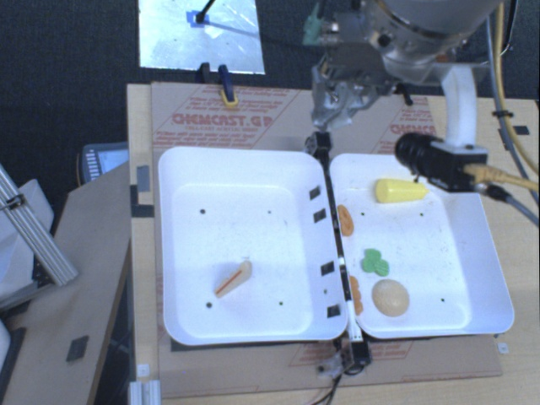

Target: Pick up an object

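My gripper (327,118) hangs above the far end of the divider between the two white bins, well clear of every object. In the left bin (181,171) lies a tan wedge-shaped piece (233,278) near the front. The right bin (494,310) holds a yellow cylinder (399,191) at the back, a green clover-like piece (375,263) in the middle, a beige egg-like ball (390,297) in front, and two orange pieces (346,219) (355,294) along its left wall.
A black camera unit (439,164) on a white bracket overhangs the right bin's far edge. A shiny metal plate (201,25) lies beyond the bench. Black clips (319,216) line the divider. An aluminium rail (29,230) leans at the left.
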`<state>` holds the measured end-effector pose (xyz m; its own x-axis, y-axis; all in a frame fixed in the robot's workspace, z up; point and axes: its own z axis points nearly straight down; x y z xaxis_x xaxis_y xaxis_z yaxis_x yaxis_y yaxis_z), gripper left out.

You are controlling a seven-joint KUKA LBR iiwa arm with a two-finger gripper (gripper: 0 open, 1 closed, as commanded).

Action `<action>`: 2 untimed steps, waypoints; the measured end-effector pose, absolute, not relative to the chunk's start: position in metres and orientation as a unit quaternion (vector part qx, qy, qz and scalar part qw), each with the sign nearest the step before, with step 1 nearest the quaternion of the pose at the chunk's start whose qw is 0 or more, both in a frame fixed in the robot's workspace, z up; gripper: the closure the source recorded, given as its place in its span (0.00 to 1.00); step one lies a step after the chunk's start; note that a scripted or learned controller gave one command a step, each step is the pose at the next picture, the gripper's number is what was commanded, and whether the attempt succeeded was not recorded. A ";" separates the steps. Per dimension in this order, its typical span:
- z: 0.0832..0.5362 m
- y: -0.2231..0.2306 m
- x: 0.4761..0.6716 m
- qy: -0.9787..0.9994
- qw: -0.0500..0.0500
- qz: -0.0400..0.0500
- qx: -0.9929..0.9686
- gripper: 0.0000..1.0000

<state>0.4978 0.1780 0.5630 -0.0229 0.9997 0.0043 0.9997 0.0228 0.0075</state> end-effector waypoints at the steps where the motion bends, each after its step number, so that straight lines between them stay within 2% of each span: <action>1: 0.574 0.178 0.498 0.717 0.001 0.005 0.697 1.00; 2: 0.585 0.178 0.498 0.720 0.002 0.006 0.694 1.00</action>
